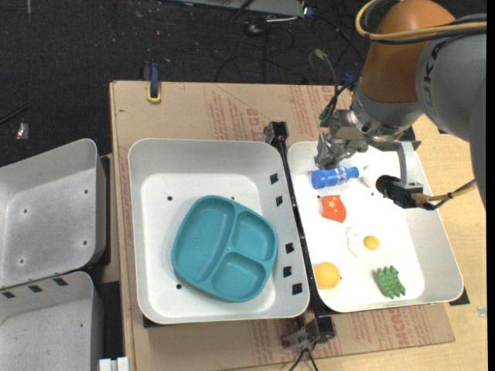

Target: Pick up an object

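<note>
Nearest the camera, at the front of the right bin (421,242), sit a small orange (327,275) and, well to its right, a green knobbly toy (390,281). Just behind them, in the middle of that bin, lies a toy fried egg (365,243), white with a yellow yolk. A red wedge-shaped piece (333,208) lies behind and to the left of the egg, near the bin's left wall.

Further back again, a blue bottle (334,177) with a white cap lies on its side on the bin floor, cap pointing right. The gripper (332,157) is directly over the bottle's left part, very close to it or touching it; which one cannot be told from this slant. Whether the gripper is apart or together cannot be told either, and the bottle does not look lifted.

A grey arm (452,64) with an orange band comes in from the upper right.

The left bin (201,172) holds a teal divided plate (224,247), lying flat near its middle. Both bins rest side by side on a brown bench (201,107).
</note>
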`<state>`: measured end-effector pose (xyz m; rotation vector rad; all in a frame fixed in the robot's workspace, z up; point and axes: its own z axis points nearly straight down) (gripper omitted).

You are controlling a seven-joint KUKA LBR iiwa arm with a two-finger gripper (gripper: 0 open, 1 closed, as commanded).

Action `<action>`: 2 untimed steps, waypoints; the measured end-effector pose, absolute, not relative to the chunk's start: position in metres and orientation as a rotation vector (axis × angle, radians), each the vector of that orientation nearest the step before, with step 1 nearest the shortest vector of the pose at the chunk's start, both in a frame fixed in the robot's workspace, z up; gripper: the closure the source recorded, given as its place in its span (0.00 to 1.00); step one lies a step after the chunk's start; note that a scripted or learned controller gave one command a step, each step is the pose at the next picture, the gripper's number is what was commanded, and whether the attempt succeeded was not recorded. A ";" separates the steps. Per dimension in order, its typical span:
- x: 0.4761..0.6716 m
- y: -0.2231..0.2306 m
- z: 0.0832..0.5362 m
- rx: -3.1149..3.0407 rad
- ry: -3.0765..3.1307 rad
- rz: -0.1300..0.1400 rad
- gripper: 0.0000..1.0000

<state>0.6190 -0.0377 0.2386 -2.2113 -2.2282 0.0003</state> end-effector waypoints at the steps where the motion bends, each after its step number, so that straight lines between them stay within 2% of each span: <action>1: 0.624 0.008 0.243 -2.214 -2.229 -0.001 1.00; 2: 0.623 0.066 0.246 -2.212 -2.231 -0.003 1.00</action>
